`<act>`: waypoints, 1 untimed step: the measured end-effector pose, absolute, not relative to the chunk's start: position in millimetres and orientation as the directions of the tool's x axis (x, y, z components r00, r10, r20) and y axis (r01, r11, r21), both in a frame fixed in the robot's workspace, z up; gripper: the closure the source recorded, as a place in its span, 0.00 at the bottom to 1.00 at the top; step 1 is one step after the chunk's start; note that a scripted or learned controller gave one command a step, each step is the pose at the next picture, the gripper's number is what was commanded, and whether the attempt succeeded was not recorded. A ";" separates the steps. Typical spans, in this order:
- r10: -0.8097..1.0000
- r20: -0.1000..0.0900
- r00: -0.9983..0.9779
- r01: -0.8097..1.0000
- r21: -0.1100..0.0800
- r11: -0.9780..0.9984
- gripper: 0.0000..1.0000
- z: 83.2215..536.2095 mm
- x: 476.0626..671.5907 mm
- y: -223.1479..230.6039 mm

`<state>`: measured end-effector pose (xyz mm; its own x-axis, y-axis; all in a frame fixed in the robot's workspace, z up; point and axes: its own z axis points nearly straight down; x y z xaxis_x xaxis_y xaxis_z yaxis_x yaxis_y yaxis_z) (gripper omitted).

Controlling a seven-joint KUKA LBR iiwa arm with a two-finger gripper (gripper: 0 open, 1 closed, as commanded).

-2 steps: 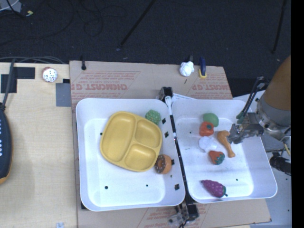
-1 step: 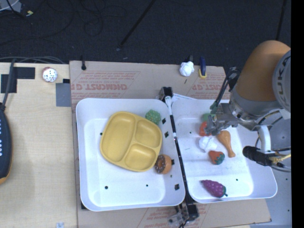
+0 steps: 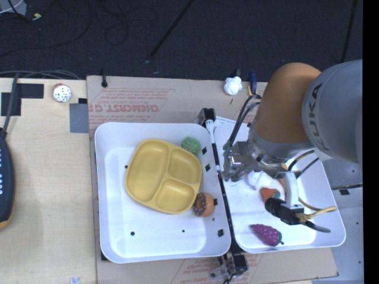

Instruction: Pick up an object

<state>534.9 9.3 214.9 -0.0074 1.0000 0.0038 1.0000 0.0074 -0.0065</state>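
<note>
L bin (image 3: 112,218): yellow tray (image 3: 163,175), green obj (image 3: 190,144) | R bin (image 3: 331,229): purple grapes (image 3: 267,234) | fingers: can't tell

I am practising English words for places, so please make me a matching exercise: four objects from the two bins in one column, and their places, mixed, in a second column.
Things:
1. yellow divided plate
2. green toy
3. purple grapes
4. brown round toy

Places:
A. right bin, near its front edge
B. left bin, touching the plate's lower right corner
C. middle of the left bin
D. left bin, behind the plate's upper right corner

Pairs: 1-C, 2-D, 3-A, 4-B
</note>
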 end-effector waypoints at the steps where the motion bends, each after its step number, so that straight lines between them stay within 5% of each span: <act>1: 1.000 0.003 -0.001 1.000 0.015 0.001 1.00 383.2 484.9 13.4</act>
